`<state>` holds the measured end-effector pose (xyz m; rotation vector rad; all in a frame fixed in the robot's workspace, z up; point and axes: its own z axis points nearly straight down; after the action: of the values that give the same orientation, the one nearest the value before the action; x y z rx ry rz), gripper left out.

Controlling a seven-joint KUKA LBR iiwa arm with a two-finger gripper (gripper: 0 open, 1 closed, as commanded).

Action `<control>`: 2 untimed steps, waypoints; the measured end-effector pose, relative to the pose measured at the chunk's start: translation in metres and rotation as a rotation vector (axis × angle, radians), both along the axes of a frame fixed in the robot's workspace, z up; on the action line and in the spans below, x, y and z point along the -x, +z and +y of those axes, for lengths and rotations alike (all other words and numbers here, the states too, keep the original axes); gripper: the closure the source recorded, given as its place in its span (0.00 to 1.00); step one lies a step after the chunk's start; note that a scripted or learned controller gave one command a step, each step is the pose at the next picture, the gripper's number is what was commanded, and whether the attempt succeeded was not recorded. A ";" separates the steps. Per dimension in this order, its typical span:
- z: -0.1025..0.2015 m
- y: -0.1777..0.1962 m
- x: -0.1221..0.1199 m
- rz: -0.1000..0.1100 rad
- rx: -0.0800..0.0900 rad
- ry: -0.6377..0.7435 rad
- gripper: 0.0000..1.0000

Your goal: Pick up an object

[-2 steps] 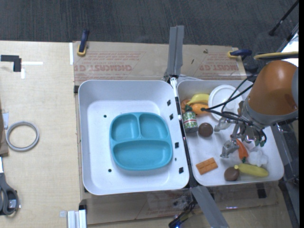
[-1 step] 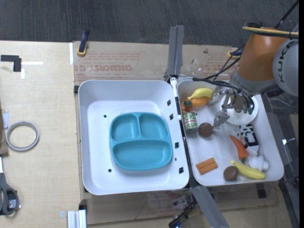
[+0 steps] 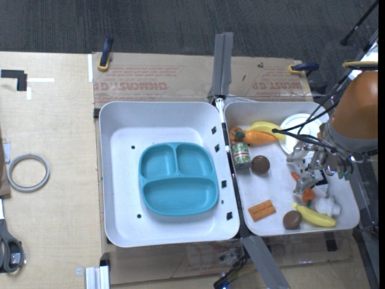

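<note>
Inside left bin: blue divided plate

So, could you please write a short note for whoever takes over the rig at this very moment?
Gripper: low in the right bin, near its right side; I can't tell if the fingers are open or shut, and nothing is seen held.
Right bin: carrot and banana at the back, can, two brown balls, orange block, second banana at the front.
Left bin: blue tray.
Done: no pick seen.
Left: grasp and lift one object.
</note>
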<state>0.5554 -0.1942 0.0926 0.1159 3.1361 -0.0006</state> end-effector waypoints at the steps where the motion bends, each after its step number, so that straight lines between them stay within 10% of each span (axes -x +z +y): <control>1: -0.028 0.000 0.036 0.001 0.000 0.011 0.00; 2: 0.062 0.004 0.071 -0.018 -0.001 -0.117 0.00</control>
<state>0.4845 -0.1319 0.0963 0.2978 3.1058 0.0009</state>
